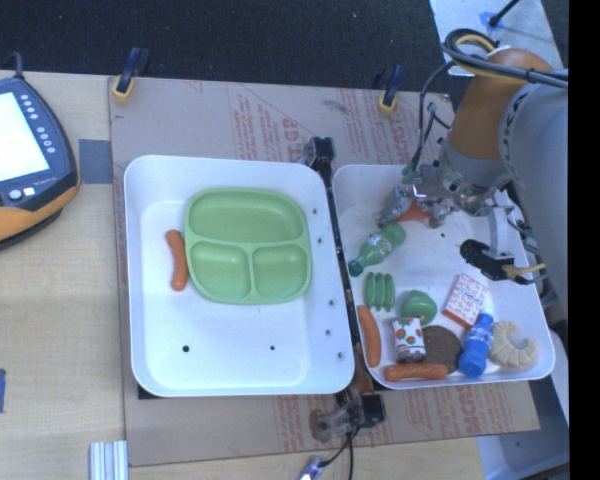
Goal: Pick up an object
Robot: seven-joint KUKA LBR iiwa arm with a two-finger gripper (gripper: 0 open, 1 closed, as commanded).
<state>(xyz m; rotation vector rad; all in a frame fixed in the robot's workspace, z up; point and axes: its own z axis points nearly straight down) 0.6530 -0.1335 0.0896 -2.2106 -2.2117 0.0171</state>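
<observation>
The gripper [412, 206] is hovering low over the right bin's [435, 176] far end; whether its jaws are spread is impossible to tell. An orange object [416, 209] is peeking out beneath it. Just nearer, a green bottle [376, 249] is lying slantwise, cap pointing toward the left bin [145, 268].

Tray [247, 245] in left bin [150, 268], sausage [177, 259] left of it; bottle [376, 249] in right bin [355, 183].
</observation>
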